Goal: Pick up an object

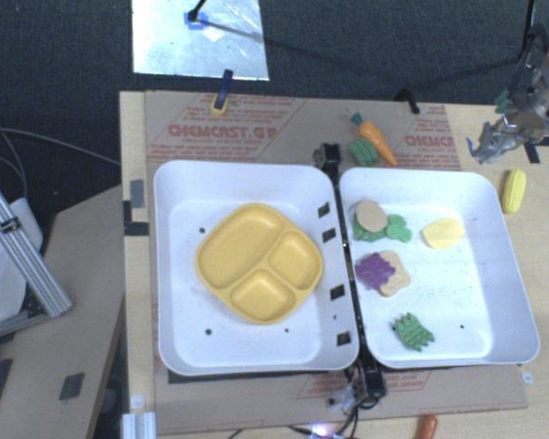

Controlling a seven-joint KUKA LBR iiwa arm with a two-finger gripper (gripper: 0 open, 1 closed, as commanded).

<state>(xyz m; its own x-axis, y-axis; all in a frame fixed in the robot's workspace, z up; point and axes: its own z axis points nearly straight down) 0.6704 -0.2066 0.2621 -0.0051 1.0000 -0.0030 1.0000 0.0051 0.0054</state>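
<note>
Pale yellow lemon-shaped toy [442, 233]

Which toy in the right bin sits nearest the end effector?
The yellow piece, alone by the bin's far right side; the others lie further left or nearer the front.

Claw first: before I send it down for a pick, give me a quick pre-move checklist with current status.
1. Claw position: outside the bins, above the bench beyond the right bin's far right corner. Not ok for a pick; it needs to come over the bin.
2. Claw open or shut: cannot tell, too small and blurred.
3. Claw carrying anything: nothing seen in it. Ok.
4. Targets in the right bin: yellow piece, purple-topped toast, green leafy piece, each lying apart. Ok.
5. Tan slice overlaps green pieces. Not ok as a first pick.
6. Left bin holds the yellow divided plate. Ok.
</note>
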